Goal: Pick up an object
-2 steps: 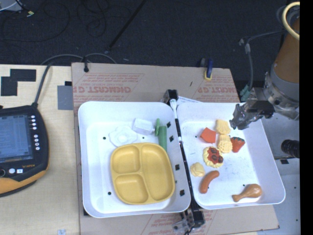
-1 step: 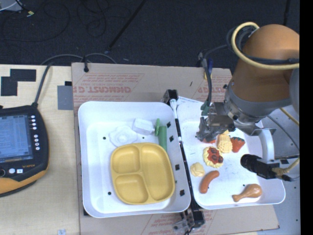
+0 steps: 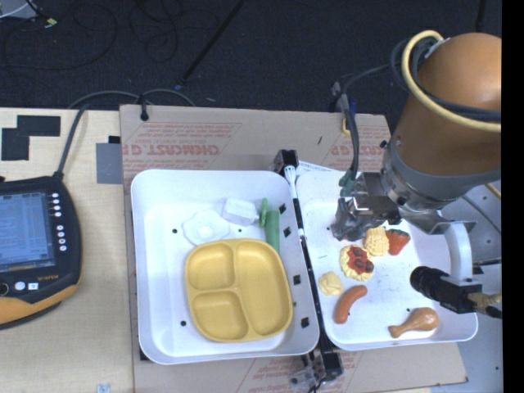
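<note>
Camera view: my end effector [image 3: 350, 224] hangs low in the right bin [image 3: 458, 330]; I cannot tell its opening. Corn [image 3: 376, 241] lies at its four o'clock; next, I'd align and descend.

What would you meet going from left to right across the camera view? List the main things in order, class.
Handheld control pad → yellow divided plate → green stick → sausage → strawberry → chicken drumstick.
</note>
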Controlling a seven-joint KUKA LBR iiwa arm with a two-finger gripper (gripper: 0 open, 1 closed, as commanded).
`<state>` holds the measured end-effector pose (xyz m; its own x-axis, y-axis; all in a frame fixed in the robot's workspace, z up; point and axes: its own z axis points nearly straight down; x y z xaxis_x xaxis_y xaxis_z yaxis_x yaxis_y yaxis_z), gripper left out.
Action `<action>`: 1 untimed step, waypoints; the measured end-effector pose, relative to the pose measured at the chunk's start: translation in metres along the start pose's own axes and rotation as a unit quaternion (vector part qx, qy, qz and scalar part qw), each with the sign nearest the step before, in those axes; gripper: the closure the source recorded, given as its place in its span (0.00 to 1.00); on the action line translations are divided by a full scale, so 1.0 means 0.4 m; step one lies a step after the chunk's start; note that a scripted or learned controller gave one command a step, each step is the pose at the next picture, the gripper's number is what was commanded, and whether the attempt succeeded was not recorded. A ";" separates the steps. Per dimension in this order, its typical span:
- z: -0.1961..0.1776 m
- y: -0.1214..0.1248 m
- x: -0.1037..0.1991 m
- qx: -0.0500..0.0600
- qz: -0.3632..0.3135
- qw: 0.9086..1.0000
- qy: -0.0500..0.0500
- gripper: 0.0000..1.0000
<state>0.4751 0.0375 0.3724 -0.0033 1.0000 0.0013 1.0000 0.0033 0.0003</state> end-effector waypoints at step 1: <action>-0.095 0.003 0.104 0.000 -0.001 1.000 0.000 1.00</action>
<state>0.4760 0.0790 0.4105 -0.0044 1.0000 0.0009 1.0000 0.0044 0.0006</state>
